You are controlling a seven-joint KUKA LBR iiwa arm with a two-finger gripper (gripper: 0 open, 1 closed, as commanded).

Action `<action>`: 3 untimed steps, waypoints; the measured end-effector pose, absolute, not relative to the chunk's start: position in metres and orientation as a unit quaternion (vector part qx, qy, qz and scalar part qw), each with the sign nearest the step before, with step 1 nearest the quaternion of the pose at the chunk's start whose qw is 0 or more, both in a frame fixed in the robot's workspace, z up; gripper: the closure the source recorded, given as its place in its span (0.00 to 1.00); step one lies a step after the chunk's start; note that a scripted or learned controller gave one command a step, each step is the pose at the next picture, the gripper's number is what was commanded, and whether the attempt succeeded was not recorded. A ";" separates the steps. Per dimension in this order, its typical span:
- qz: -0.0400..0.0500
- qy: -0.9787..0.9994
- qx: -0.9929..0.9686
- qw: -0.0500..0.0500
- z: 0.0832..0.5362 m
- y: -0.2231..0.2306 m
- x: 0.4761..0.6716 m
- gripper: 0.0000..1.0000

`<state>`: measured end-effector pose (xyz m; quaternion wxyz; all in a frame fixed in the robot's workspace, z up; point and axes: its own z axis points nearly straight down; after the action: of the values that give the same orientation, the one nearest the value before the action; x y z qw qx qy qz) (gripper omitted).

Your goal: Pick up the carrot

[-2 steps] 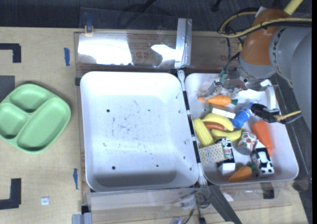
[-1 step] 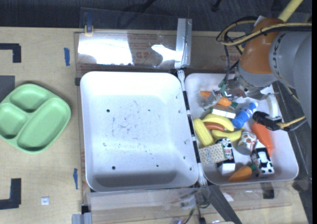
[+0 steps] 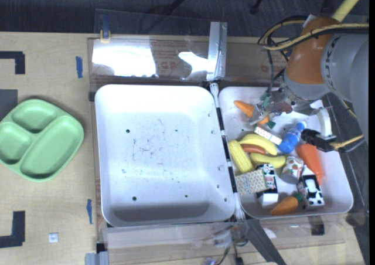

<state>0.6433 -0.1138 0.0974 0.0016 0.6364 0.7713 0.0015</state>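
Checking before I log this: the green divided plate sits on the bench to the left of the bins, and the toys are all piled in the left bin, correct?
Not quite. The camera view shows the toys piled in the right bin, not the left bin. The green divided plate does sit on the bench left of the bins.

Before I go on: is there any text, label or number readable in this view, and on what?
None can be read.
Clear panel behind the left bin: faint reddish print, too blurred to read.
Patterned box in the right bin: speckled print, no legible words.
Small tag on the bench, bottom left: too small to read.
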 end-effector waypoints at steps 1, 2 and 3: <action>0.001 0.774 0.633 0.001 0.190 -0.073 0.643 1.00; 0.000 0.786 0.618 0.001 0.300 -0.122 0.638 1.00; 0.001 0.787 0.617 0.004 0.311 -0.122 0.639 1.00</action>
<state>0.6391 -0.1216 0.3112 0.0039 0.6173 0.7867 0.0011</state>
